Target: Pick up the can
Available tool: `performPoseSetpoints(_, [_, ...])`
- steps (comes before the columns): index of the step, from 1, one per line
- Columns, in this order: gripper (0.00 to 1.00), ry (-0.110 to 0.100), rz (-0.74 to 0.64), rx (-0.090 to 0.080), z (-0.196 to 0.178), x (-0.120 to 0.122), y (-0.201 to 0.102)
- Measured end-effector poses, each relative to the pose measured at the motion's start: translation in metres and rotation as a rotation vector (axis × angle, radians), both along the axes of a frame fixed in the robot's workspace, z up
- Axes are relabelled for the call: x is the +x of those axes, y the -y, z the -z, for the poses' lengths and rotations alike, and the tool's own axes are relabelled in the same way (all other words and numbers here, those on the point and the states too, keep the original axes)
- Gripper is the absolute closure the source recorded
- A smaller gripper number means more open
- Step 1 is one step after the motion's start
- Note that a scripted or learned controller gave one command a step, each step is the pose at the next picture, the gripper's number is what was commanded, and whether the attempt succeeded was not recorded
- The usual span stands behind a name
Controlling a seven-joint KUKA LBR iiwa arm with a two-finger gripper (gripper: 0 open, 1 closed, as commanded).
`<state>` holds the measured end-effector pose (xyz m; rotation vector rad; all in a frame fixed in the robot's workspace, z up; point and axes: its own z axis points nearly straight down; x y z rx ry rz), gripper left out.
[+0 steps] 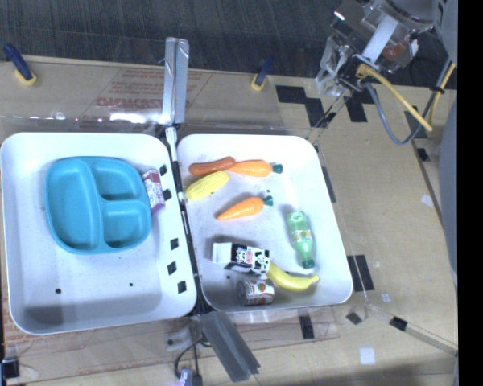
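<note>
The can (256, 291) is small and silver with a red and dark label. It lies on its side at the front edge of the right bin (326, 215), touching the banana (292, 279) to its right and just in front of a black-and-white carton (243, 256). My gripper (331, 69) hangs well above and behind the right bin's far right corner, over the bench and far from the can. It is open, with nothing between its fingers.
The right bin also holds two carrots (241, 208) (252, 168), a sausage (210, 166), a corn cob (206, 185) and a green bottle (300, 236). In the left bin (24, 215) sit a blue divided tray (98, 203) and a purple packet (154, 190).
</note>
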<state>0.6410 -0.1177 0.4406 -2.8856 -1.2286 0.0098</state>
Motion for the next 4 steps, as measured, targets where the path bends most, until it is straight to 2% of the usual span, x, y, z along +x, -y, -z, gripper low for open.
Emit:
performPoseSetpoints(1, [1.0, 0.001, -0.212, 0.001, 0.011, 0.008, -0.118])
performPoseSetpoints(2, [1.0, 0.005, -0.28, -0.001, 0.0, 0.007, -0.098])
performPoseSetpoints(3, [1.0, 0.008, -0.399, 0.0, -0.001, 0.015, -0.155])
performPoseSetpoints(4, [1.0, 0.009, -0.526, 0.001, -0.002, 0.007, -0.258])
